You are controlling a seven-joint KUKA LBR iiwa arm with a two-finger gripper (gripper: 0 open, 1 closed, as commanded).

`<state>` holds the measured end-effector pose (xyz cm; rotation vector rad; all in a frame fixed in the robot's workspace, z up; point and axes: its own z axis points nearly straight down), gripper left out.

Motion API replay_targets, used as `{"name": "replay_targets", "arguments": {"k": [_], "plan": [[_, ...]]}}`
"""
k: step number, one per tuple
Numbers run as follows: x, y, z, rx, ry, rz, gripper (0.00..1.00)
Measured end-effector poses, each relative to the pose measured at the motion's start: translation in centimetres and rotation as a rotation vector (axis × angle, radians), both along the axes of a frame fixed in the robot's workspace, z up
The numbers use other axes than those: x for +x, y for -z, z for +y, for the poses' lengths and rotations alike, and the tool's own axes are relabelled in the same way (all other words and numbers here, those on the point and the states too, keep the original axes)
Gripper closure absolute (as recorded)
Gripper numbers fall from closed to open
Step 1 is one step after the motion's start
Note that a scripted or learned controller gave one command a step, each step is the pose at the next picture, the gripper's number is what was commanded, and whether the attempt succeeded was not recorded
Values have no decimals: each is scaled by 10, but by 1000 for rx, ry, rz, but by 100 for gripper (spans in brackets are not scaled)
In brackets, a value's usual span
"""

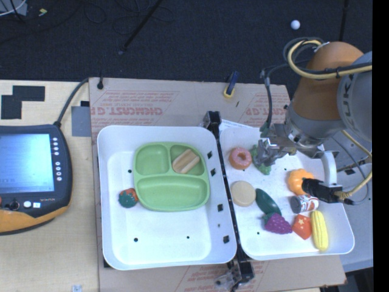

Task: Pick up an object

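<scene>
Approach step: gripper [265,157] low in the right-hand white bin [340,245], nothing lifted yet.

Gripper sits over a small dark-green plastic piece [265,168] at its tip; whether the fingers are spread or closed, cannot tell, they blur into that piece. Pink-frosted toy doughnut [240,158] lies just beside it, toward the left bin. Tan round toy biscuit [243,193] and dark-green toy cucumber [266,201] lie nearer the camera; orange toy fruit [299,180] off to its other side. Judgement: the green piece is the likely target; next move calls for closing squarely on it, then a straight lift clear of the doughnut.
</scene>
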<state>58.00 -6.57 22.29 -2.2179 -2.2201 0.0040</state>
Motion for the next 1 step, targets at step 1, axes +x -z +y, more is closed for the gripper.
{"name": "replay_targets", "arguments": {"k": [1], "plan": [[2, -14, -11, -1, 1, -3, 100]]}}
